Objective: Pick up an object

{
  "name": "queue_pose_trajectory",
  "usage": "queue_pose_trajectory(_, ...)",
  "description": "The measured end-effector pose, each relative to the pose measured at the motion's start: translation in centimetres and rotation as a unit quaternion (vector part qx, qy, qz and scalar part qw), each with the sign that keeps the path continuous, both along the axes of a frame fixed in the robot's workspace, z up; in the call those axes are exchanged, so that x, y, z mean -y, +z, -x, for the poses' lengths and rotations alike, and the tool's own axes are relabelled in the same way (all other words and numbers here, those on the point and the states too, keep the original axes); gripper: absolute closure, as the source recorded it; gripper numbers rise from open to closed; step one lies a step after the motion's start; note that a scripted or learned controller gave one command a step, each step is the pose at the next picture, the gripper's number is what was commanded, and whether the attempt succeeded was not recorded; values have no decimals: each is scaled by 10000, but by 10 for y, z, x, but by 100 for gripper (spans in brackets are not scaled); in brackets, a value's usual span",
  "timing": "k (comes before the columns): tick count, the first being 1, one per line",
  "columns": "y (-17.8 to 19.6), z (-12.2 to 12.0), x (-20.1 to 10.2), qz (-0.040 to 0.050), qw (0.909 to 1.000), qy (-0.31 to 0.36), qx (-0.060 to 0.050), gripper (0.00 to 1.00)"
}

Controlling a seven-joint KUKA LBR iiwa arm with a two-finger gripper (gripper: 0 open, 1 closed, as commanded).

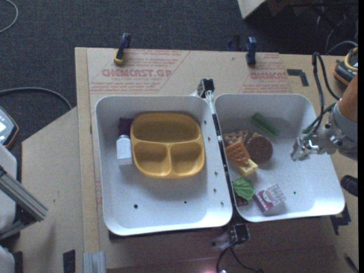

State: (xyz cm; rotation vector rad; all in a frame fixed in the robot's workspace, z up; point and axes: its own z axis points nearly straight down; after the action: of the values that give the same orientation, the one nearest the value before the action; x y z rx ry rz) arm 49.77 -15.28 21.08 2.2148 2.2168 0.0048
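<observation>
Two shallow white bins side by side on the bench: left bin, right bin. Arm cut off at the right edge, grey. Gripper low over the right bin's right side, small and blurred; jaw opening impossible to judge, nothing visible between the fingers.

In the left bin: one yellow divided tray, one small white bottle touching its left edge, one dark purple item partly hidden behind the tray.

In the right bin, well apart from the gripper: one green stick, one brown round disc, one cracker-like piece, one orange-and-yellow wedge, one green leaf, one pink-and-white carton lying tilted.
</observation>
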Motion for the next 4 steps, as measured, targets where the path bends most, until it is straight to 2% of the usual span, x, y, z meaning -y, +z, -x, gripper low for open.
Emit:
queue_pose_trajectory(1,15,-1,0,-6,10000,3,-16,100)
queue_pose_trajectory(2,4,0,-56,-35,10000,25,-53,100)
queue_pose_trajectory(3,19,5,-111,-30,10000,32,-35,100)
queue_pose_trajectory(4,5,8,-161,-30,10000,23,-60,100)
